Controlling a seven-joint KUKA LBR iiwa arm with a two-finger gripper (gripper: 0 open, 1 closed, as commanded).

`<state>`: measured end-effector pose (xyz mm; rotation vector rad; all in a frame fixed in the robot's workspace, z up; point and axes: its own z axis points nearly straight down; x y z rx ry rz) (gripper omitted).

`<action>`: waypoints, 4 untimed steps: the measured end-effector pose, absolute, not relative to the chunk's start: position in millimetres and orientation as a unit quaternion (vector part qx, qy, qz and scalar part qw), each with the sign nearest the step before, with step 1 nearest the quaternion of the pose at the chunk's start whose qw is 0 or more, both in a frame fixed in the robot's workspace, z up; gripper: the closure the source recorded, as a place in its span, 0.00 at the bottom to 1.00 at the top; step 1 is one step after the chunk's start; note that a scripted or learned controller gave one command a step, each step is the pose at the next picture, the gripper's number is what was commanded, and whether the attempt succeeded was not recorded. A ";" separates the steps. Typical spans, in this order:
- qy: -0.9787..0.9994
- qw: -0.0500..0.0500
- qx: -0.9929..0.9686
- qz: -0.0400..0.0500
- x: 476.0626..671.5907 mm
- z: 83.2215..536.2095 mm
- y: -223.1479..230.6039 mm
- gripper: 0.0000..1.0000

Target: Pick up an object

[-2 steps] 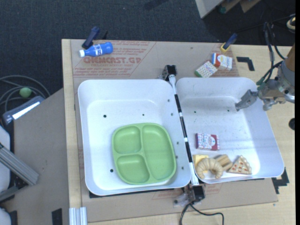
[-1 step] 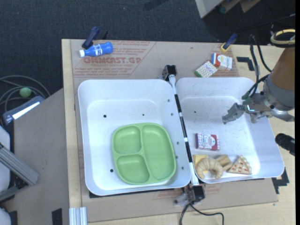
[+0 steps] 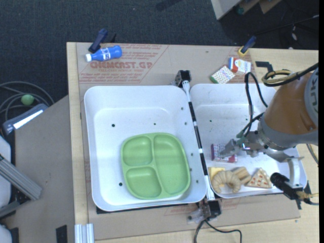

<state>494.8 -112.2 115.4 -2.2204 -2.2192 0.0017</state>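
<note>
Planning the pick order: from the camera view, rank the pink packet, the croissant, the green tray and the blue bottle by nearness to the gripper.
1. Pink packet, right bin, just beside the gripper.
2. Croissant, right bin's near edge.
3. Green tray, left bin.
4. Blue bottle, on the bench's far left corner.

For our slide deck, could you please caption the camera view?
Gripper low in the right bin by a pink packet; green tray in the left bin.

Bright, even overhead light; white bins [image 3: 101, 105] glare slightly (soft shadows, mild blur).
</note>
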 end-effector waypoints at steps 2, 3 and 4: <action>-0.707 -0.006 -0.708 -0.003 530.3 98.6 -93.8 1.00; -0.708 -0.001 -0.707 -0.001 610.8 205.9 -52.9 1.00; -0.707 0.000 -0.707 0.000 610.2 205.0 -53.4 0.00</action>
